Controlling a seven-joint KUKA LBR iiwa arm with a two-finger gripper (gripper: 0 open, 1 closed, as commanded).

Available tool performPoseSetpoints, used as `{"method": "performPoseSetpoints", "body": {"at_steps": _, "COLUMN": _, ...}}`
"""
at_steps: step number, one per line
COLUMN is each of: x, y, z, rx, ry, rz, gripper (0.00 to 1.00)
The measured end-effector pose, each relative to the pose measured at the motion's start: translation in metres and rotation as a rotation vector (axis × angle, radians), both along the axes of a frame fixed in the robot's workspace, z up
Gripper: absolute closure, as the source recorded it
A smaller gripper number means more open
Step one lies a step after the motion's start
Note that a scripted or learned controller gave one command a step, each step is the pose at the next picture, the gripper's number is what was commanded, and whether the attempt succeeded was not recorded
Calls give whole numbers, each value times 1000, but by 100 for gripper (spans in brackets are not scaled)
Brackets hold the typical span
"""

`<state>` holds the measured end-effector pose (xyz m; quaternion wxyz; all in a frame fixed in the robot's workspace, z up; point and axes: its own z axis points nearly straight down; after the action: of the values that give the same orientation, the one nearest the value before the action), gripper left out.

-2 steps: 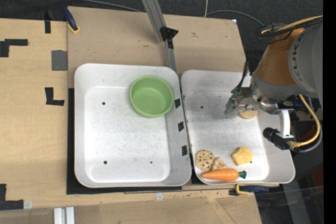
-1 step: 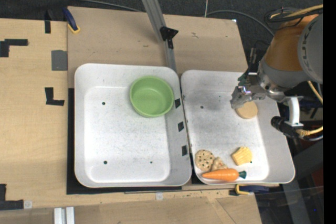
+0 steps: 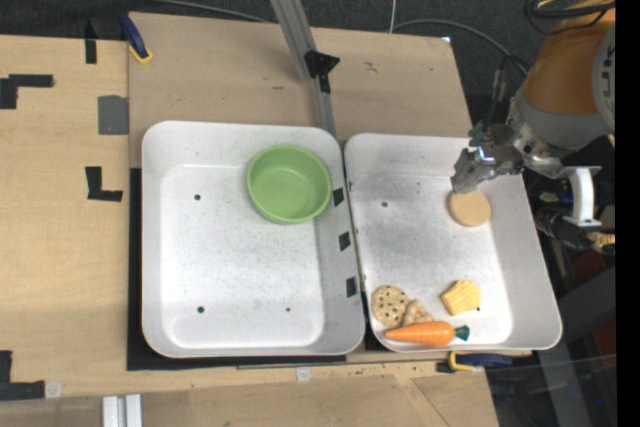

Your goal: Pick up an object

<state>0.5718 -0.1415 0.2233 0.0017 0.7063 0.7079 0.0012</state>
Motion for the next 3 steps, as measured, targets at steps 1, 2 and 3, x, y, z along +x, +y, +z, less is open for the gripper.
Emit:
{"method": "performPoseSetpoints", "body": {"at_steps": 1, "x": 10, "y": -2, "z": 48, "rx": 0, "ry": 0, "rz": 0, "gripper": 100}}
{"method": "performPoseSetpoints", "body": {"at_steps": 2, "x": -2, "y": 51, "z": 50, "rx": 2, "ry": 5, "rz": 3, "gripper": 100}}
{"method": "performPoseSetpoints", "body": {"at_steps": 3, "x": -21, "y": 102, "z": 30, "rx": 2, "ry": 8, "rz": 4, "gripper": 100}}
